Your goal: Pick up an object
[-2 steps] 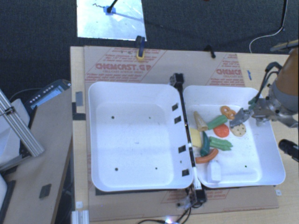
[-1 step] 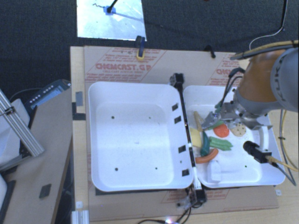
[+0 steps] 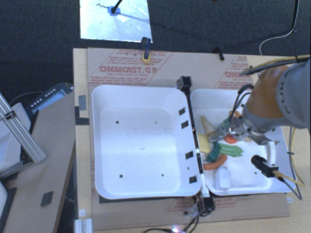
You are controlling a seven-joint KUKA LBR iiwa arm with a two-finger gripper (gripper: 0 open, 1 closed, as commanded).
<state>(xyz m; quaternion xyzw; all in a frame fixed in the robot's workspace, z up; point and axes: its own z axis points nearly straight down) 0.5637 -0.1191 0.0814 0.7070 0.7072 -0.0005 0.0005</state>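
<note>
Toys [image 3: 219, 152] lie heaped at the left side of the right bin [image 3: 252, 181], just left of and below the hand [image 3: 228, 130]; whether it is clenched I cannot tell.

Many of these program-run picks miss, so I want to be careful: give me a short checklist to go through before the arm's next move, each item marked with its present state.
1. Pincer is over the right bin, where the objects lie: ok.
2. Something is between the pincer's tips: cannot tell, the arm's wrist covers them.
3. Targets lie close below: ok, green object, teal object and orange sausage-shaped object sit bunched together.
4. One object stands apart for a clean pick: not ok, the pieces touch or overlap.
5. Left bin has bare floor for a drop: ok.
6. Cables near the wrist hang clear of the objects: cannot tell.
</note>
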